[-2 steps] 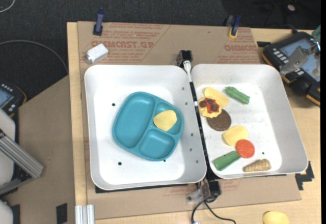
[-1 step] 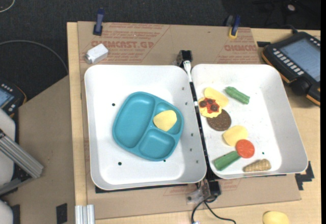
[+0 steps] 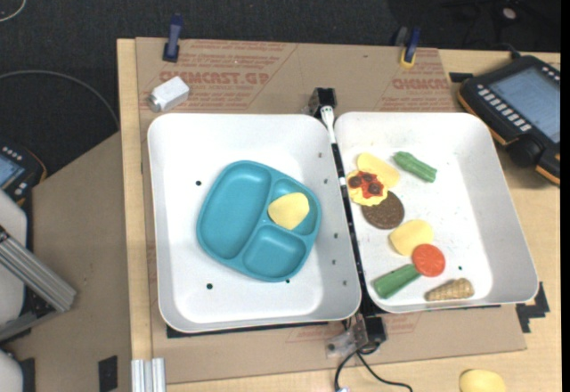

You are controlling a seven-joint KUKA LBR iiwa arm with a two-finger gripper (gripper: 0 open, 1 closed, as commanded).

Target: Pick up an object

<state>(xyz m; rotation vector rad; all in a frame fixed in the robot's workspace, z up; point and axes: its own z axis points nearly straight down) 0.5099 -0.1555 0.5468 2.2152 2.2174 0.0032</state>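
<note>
Toy food sits crowded in the right bin (image 3: 499,167), ready for picking; one yellow piece (image 3: 289,210) already rests in the blue tray (image 3: 233,212). Jaws: cannot tell.

Two bins sit side by side on the bench. In the left bin (image 3: 178,203) lies a divided plate (image 3: 236,221), and a lemon (image 3: 289,210) rests in the plate's right compartment. The right bin (image 3: 481,203) holds a cluster toward its left side: a pickle (image 3: 415,167) at the back, a pizza slice (image 3: 370,181) left of it, then a cookie (image 3: 384,210), a chip (image 3: 409,237) touching a tomato (image 3: 428,259), and a cucumber (image 3: 394,280) and a cone (image 3: 449,290) at the front.
</note>
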